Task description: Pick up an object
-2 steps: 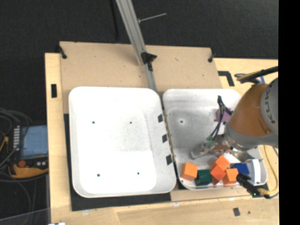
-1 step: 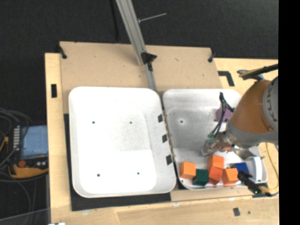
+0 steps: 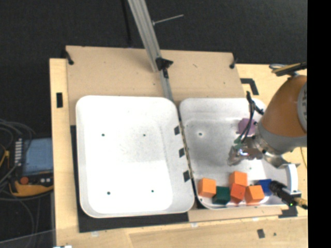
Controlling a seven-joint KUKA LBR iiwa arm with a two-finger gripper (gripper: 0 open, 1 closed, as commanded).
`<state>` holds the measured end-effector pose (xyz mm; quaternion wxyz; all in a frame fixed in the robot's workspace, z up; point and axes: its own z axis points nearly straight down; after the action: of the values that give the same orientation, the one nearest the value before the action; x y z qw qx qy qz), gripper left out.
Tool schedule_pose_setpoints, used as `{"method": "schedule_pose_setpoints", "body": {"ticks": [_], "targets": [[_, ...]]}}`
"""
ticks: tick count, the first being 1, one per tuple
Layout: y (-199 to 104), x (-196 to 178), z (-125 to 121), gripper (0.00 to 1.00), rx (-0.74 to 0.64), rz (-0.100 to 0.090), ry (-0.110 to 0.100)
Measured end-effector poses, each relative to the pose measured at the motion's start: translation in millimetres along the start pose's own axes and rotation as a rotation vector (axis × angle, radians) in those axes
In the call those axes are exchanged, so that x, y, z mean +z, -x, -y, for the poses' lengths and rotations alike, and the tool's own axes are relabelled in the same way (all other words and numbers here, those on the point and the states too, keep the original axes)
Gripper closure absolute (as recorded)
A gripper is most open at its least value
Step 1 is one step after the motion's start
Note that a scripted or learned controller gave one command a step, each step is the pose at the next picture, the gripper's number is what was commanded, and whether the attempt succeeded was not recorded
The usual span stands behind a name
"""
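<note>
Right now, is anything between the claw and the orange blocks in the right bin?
Nothing visible: the claw hangs over bare bin floor just above the orange blocks, which cluster along the shallow white right bin's near edge.

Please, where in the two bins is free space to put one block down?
The left bin offers bare floor. In the right bin, the upper left floor is free; its near edge is crowded with orange blocks, a green block and the gripper.

Even bright light, soft focus, faint shadows.
</note>
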<state>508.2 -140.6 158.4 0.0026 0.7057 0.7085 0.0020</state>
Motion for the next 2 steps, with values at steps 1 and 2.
{"method": "schedule_pose_setpoints", "body": {"ticks": [1,2], "targets": [[-3,-44,-4,1.0,-0.001,0.0,0.0],[-3,-98,-6,1.0,-0.001,0.001,0.002]]}}
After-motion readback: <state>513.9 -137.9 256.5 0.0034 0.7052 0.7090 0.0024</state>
